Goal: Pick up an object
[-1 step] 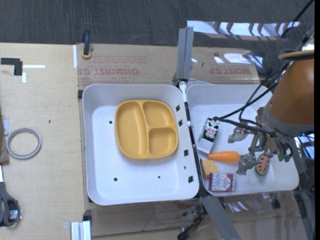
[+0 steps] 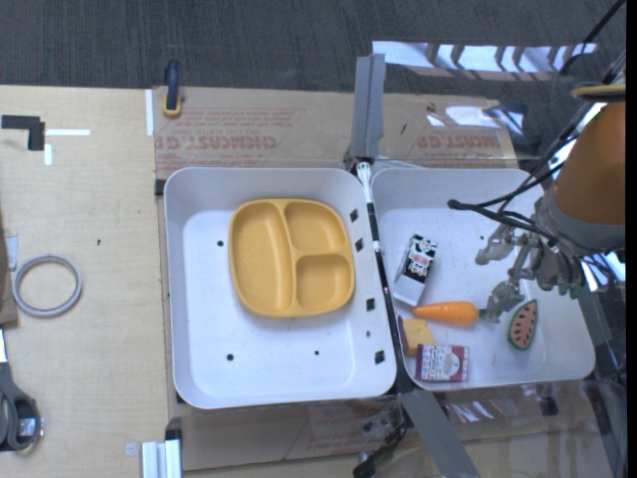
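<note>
At the right of the frame, the gripper (image 2: 506, 289) hangs low in the right bin (image 2: 468, 202), fingers apart and gripping nothing. The carrot (image 2: 447, 313) lies just left of it, the watermelon slice (image 2: 523, 325) just right; the yellow divided plate (image 2: 292, 257) sits in the left bin (image 2: 199, 297)

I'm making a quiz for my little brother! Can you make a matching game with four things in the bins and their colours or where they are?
Things:
1. plate
2. carrot
3. watermelon slice
4. small box

Clues:
A. orange, lying in the middle of the right bin
B. yellow, with three sections, in the left bin
C. pink and white, by the right bin's front edge
D. red with a green rind, right of the carrot

Pairs: 1-B, 2-A, 3-D, 4-C
</note>
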`<state>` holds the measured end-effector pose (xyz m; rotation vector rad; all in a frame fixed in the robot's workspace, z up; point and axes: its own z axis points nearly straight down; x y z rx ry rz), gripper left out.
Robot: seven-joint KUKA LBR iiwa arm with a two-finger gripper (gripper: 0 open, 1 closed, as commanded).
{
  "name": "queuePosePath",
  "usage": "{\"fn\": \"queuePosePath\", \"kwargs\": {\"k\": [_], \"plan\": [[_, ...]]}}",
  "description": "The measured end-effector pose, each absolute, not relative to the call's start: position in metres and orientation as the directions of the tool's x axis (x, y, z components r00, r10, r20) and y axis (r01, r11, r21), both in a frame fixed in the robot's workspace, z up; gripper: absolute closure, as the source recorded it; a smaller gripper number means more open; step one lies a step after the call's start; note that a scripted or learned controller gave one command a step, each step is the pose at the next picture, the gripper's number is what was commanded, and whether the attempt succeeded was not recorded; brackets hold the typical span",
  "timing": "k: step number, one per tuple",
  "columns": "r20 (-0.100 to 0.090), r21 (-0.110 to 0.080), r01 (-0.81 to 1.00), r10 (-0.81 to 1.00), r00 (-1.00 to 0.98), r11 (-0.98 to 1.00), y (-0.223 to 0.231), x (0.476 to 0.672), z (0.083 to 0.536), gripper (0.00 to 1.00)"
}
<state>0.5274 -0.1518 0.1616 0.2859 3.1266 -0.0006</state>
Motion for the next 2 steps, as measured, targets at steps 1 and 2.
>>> {"fn": "queuePosePath", "kwargs": {"k": [1,2], "plan": [[0.0,0.0,0.279,0.279,-0.96,0.96,-0.092,0.533,0.111,0.0],[0.0,0.0,0.238,0.238,-0.971,0.971,-0.107,0.539,0.092,0.0]]}}
